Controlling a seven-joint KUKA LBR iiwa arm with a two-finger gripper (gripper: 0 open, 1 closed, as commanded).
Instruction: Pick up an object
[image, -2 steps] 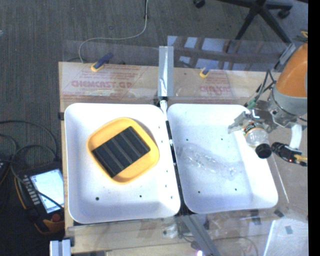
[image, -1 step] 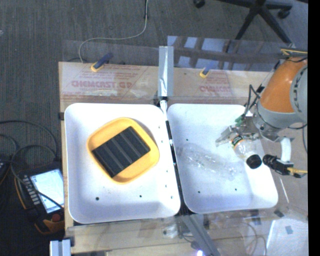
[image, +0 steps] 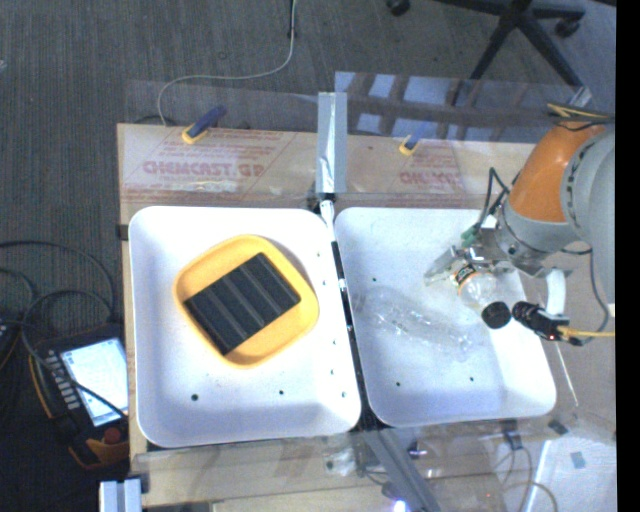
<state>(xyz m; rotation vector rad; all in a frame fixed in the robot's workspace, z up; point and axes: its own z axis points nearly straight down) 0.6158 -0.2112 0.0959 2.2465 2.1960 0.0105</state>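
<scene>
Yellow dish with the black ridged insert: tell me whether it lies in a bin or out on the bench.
In a bin. The yellow dish lies flat on the floor of the left bin, inside its white rim.

Two white bins (image: 240, 425) on the bench: one yellow-rimmed black object (image: 246, 300), one clear plastic item (image: 420, 322) near the claw (image: 462, 265).

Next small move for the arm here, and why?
Probably ease the gripper down and left toward the clear crinkled plastic object in the right white bin. The gripper sits over that bin's upper right, beside the object rather than above it; the yellow dish with the black ridged insert lies in the other bin.
</scene>
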